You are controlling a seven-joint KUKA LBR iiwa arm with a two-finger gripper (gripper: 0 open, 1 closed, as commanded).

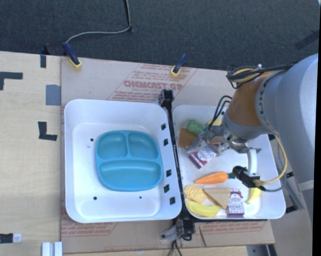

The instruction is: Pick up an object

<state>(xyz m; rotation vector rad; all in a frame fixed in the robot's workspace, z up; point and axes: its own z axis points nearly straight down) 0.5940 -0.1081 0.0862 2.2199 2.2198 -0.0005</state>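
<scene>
A: Camera view, right bin (273,210) first. Where is the gripper (211,141)?

B: Low over the upper left part of that bin, at the end of the grey arm (293,103) that reaches in from the right. It is right at the top edge of a small white and dark red packet (200,156). Whether it is parted or closed, I cannot tell; the wrist and cables cover it.

A: Is the packet held?

B: Nothing shows that. The packet appears to lie on the bin floor, its long axis on a slant from lower left to upper right, the upper end under the gripper.

A: What lies around it?

B: A green piece (195,125) and a brown piece (186,137) just above and to the left of it, near the bin's left wall. Below it a carrot (211,178), long axis nearly left to right, the orange tip pointing left, the green stub to the right and a little higher.

A: And along the near edge?

B: A yellow corn-like piece (194,193), a tan wedge (217,195), a banana (202,209) lying left to right, and a red and white box (235,202), close together.

A: The left bin (75,164)?

B: A blue divided plate (130,159) sits flat in its middle.
</scene>
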